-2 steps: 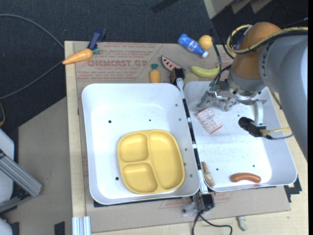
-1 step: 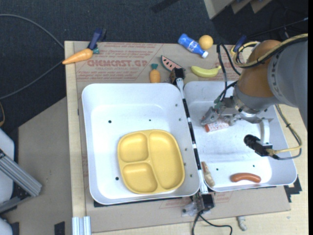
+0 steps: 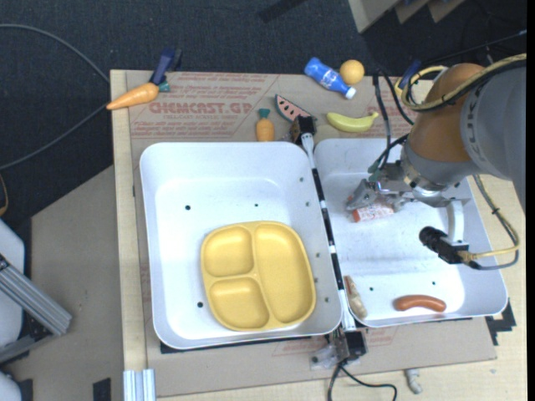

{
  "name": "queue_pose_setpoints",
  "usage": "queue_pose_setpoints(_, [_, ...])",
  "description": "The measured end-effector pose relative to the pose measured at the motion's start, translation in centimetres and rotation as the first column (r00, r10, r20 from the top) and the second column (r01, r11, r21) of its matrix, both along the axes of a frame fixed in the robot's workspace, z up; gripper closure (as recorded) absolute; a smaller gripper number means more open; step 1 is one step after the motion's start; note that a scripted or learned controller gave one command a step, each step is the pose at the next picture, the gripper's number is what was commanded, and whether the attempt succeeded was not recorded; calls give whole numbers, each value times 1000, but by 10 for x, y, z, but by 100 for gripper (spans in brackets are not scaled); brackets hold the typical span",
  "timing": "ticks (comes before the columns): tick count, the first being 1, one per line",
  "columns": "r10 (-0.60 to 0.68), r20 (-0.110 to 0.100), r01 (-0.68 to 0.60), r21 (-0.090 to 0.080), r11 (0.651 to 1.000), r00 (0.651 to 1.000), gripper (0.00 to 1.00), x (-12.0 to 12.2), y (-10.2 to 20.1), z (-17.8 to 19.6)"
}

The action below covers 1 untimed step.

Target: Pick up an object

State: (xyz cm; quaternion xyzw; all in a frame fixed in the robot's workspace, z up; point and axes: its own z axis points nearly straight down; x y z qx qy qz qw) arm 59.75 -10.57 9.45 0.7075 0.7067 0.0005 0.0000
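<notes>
The yellow plate (image 3: pixel 257 274), with three compartments, lies nearest the camera in the front half of the left bin (image 3: pixel 167 190).

Far behind the plate and to its left, outside the bins, a carrot (image 3: pixel 134 97) lies on the printed cardboard sheet (image 3: pixel 209 107). A small blue clip (image 3: pixel 167 61) sits just beyond the carrot. Straight behind the plate, past the left bin's back wall, stands a small orange toy fruit (image 3: pixel 265 129). A watermelon slice (image 3: pixel 287 107) lies a little right of it.

Right of the plate, just across the divide between the bins, a brownish piece (image 3: pixel 353 296) rests against the near left wall of the right bin (image 3: pixel 481 295). Further right of the plate, at the right bin's front, lies a sausage (image 3: pixel 420 304).

Behind the plate and to its right, about mid-depth in the right bin, lies a red-and-white packet (image 3: pixel 373 214). The gripper (image 3: pixel 369 195) hangs directly over the packet's far edge, on the grey arm (image 3: pixel 493 124). Whether it is spread or clenched cannot be told, nor whether it touches the packet.

Far behind and right of the plate, beyond the right bin, lie a banana (image 3: pixel 351 122), a blue bottle (image 3: pixel 328 76) and a small yellow-orange ball (image 3: pixel 352 71), the last two touching.
</notes>
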Motion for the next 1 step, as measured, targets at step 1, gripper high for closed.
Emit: queue_pose_setpoints(1, [3,1,-3,0,1000,1000,100,-8,59,91])
